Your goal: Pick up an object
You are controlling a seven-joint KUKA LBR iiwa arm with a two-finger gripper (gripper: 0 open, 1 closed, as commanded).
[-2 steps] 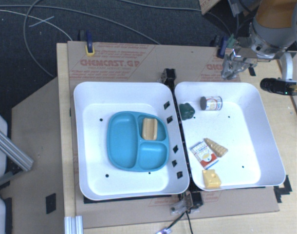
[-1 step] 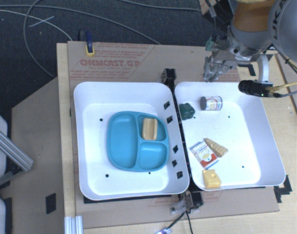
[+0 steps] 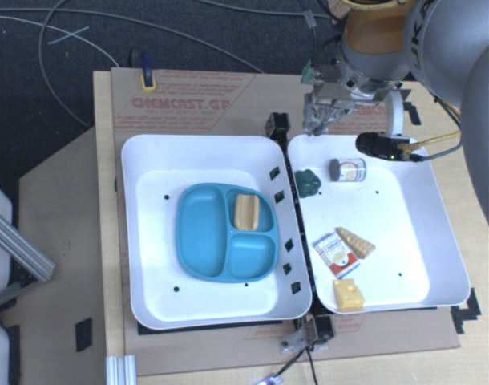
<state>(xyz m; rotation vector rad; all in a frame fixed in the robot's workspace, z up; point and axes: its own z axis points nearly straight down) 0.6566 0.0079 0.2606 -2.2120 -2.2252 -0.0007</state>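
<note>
Above the right bin's (image 3: 437,239) far rim — gripper (image 3: 319,123) poised, no object yet taken.
Its fingers appear slightly spread with nothing between them. Candidates lie within the right bin: a small can (image 3: 348,170) nearest the gripper, a dark green lump (image 3: 309,182) beside the can, and a cone (image 3: 356,242), red-and-white packet (image 3: 335,254) and yellow block (image 3: 349,294) farther off. The can is likely light, rigid, slippery — best pinched across its curved sides.

Blue tray (image 3: 204,243) in white bin (image 3: 148,175) (yellow block (image 3: 349,294) opposite).
</note>
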